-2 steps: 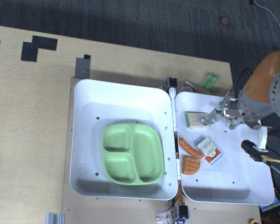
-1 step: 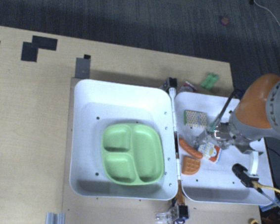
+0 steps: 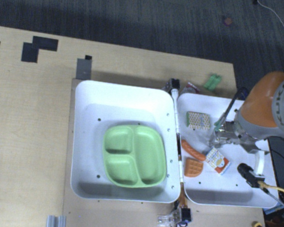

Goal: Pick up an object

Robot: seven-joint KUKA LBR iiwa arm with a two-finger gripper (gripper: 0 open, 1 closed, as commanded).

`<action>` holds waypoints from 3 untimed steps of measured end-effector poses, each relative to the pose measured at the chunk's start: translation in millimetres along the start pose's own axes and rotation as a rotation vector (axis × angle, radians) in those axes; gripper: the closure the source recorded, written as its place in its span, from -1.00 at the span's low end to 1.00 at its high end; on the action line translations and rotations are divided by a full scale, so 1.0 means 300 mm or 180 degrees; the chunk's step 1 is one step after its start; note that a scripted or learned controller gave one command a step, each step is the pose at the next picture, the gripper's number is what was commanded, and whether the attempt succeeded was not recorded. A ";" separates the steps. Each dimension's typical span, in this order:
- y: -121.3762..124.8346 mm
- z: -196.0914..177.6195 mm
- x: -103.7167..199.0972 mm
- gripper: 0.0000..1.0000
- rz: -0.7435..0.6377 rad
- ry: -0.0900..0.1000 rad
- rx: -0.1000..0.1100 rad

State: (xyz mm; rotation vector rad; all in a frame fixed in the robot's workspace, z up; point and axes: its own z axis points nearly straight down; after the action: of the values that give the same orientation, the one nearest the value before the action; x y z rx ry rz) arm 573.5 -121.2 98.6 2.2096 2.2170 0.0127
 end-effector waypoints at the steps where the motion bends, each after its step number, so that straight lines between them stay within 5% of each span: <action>1: -0.001 0.001 0.000 -1.00 -0.0001 0.0001 0.0002; 2: -0.086 0.037 0.082 -1.00 0.0005 -0.0003 0.0011; 3: -0.080 -0.001 0.083 1.00 0.0003 -0.0003 -0.0006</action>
State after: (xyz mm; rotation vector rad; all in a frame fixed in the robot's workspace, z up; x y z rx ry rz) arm 549.5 -96.4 98.6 2.2092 2.2147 0.0139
